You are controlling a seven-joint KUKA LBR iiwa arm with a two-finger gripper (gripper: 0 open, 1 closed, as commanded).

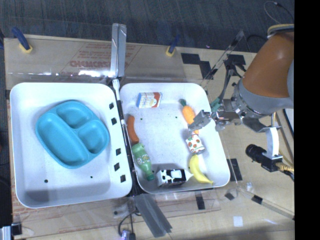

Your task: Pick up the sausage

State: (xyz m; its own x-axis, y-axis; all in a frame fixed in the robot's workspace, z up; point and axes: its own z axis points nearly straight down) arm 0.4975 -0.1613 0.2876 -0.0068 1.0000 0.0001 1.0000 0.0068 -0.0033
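Observation:
The sausage (132,128), a reddish-brown stick, lies along the left wall of the right bin (165,91), just above a green bottle (142,160). My gripper (199,122) hangs over the right side of that bin, between the carrot (188,113) and a small patterned carton (195,143). It is well to the right of the sausage, and nothing shows between its fingers.
The right bin also holds a blue-and-orange box (148,100) at the back, a banana (199,171) and a black-and-white carton (172,176) at the front. A blue divided plate (73,132) lies in the left bin (30,184). The arm (265,79) reaches in from the right.

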